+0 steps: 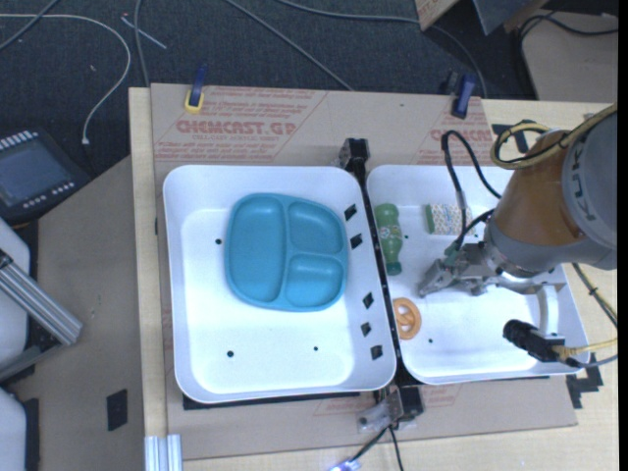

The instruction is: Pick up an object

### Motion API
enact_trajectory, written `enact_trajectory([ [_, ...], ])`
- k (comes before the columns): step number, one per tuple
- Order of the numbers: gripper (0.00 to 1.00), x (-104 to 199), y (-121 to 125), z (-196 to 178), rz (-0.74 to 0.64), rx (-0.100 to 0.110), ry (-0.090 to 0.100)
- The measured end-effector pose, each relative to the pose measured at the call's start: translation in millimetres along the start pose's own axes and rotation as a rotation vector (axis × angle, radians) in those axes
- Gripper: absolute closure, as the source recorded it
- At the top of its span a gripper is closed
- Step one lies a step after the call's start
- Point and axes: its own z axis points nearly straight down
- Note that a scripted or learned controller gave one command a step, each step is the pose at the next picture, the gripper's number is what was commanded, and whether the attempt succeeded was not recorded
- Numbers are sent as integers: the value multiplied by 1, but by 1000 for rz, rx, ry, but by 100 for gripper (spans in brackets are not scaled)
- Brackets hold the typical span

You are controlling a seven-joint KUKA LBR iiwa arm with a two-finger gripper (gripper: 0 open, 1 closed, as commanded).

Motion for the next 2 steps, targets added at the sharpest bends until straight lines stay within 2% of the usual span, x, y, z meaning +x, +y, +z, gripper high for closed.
enact_trajectory([
  [1,100,0,1,-11,1,-3,0],
  [2,100,6,0,-73,-2,-9,-3],
])
